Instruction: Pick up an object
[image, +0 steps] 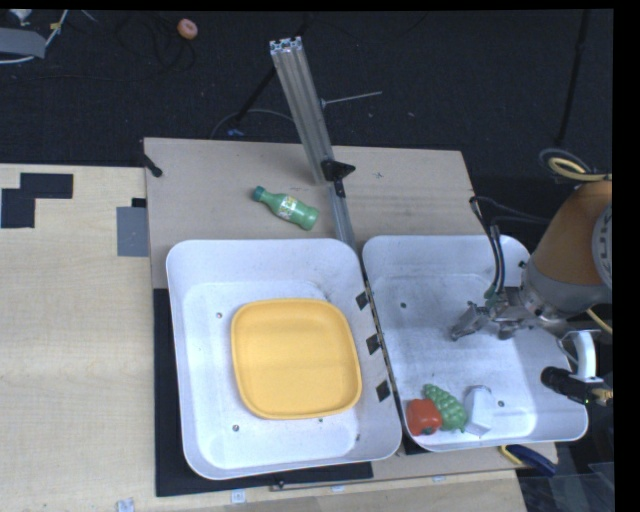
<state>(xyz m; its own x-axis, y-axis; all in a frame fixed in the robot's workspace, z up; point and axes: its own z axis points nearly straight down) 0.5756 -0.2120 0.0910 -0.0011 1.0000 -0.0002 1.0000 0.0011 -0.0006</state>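
A: How many bins? 
B: Two: a left bin (190, 300) and a right bin (420, 270). 
A: And the rest? 
B: One yellow plate (296, 357), one green bottle (286, 207), one red-and-green toy (434, 411), one white piece (478, 410).

Reaching in from the right, arm (580, 250) bent low, orange band above the wrist. Hand (468, 327) stretched leftward, metal fingers (462, 330) spread slightly apart with nothing between.

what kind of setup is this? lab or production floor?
Most likely a research lab pick-and-place rig, not production. Two shallow white bins sit on a plywood bench, loose cables trail over the dark floor, and the props are toys: a yellow plate, a small green bottle, a red-and-green toy.
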